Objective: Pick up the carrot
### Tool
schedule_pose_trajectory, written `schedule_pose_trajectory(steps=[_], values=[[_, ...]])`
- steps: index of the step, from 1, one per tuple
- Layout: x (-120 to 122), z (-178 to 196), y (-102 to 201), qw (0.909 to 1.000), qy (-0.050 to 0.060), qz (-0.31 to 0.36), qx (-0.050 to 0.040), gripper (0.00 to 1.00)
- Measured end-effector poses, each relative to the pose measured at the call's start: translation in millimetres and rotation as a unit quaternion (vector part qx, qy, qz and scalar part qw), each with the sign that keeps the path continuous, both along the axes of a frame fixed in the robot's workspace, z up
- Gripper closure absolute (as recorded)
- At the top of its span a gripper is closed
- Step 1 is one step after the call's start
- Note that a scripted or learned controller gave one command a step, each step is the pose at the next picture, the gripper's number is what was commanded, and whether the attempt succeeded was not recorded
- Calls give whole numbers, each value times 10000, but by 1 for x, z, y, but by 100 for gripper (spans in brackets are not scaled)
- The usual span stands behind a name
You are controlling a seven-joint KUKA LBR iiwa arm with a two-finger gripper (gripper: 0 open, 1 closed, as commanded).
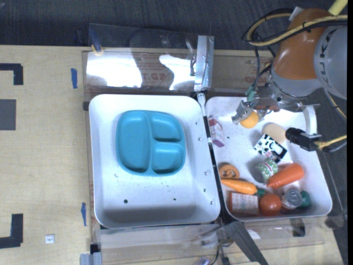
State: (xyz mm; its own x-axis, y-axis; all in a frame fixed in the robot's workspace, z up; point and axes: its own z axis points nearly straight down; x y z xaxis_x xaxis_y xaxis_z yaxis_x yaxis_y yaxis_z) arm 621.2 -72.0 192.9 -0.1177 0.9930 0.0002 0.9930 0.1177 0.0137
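A thick orange carrot point(288, 175) with a green top lies tilted in the lower right of the right bin point(321, 173). A slimmer orange carrot-like piece point(239, 186) lies near that bin's lower left. My gripper point(248, 108) hangs over the bin's upper part, well above and to the left of the thick carrot. A small yellow-orange object point(250, 120) sits right at the gripper's tip, and I cannot make out whether it is held.
Around the carrots lie a green-and-white can point(266, 169), a red tomato point(270, 203), a silver can point(293, 198), a red-labelled packet point(242, 202), a black-and-white item point(270, 146) and a cream lump point(274, 131). The left bin point(105, 175) holds a blue divided plate point(150, 141).
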Motion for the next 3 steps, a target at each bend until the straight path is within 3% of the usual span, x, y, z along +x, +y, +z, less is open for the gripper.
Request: schedule_pose_trajectory(steps=[1,2,3], values=[[-30,-8,28,9999,76,82,-3,100],[-62,155,66,9979,-4,-646,9,100],[-28,179,18,9964,53,-849,-12,100]])
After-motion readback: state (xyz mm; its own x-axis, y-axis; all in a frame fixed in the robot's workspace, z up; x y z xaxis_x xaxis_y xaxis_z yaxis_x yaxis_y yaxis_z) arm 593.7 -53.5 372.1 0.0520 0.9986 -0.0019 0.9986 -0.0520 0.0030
